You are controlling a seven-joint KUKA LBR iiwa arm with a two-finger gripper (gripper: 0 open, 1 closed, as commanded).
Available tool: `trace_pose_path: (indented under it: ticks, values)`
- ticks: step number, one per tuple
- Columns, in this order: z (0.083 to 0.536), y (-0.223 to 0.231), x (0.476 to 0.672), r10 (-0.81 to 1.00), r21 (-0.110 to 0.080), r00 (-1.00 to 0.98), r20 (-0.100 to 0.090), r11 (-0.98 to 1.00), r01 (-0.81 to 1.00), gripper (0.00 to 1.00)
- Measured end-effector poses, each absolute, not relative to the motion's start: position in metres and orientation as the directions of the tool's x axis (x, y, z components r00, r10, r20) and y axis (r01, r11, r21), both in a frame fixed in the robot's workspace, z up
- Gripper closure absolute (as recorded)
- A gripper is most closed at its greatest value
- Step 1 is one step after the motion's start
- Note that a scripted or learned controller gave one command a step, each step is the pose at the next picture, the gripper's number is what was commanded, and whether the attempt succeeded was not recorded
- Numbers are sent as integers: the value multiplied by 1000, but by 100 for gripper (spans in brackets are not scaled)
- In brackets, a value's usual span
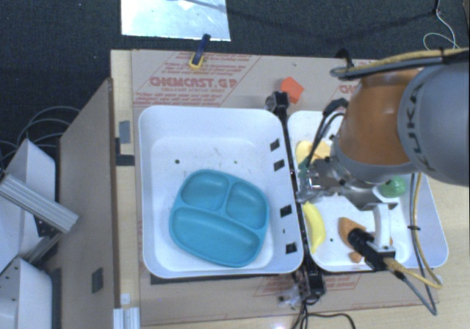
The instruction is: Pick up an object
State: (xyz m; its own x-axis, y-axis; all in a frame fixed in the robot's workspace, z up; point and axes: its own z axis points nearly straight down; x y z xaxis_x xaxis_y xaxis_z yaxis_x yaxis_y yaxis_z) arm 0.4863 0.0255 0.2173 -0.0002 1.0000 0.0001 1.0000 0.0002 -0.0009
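Gripper (312, 181) in rt bin (433, 239) by banana (315, 223); cardboard (198, 81) reads "CHEMCAST".

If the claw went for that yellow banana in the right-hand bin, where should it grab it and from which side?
Probably across the middle of the yellow banana, coming straight down from above. It lies flat and lengthwise close beside the left wall of the right white bin, so a sideways approach looks blocked; its narrow width there suits a two-finger pinch. Its upper end is hidden under the grey arm.

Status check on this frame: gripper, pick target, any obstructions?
Arm low over right bin. Banana, orange item lying loose. Blue tray in left bin.
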Motion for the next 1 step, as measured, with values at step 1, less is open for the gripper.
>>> trace_pose_path:
  ticks: [1]
  values:
    - [228,23,487,1000,3,-1,0,1,1000,100]
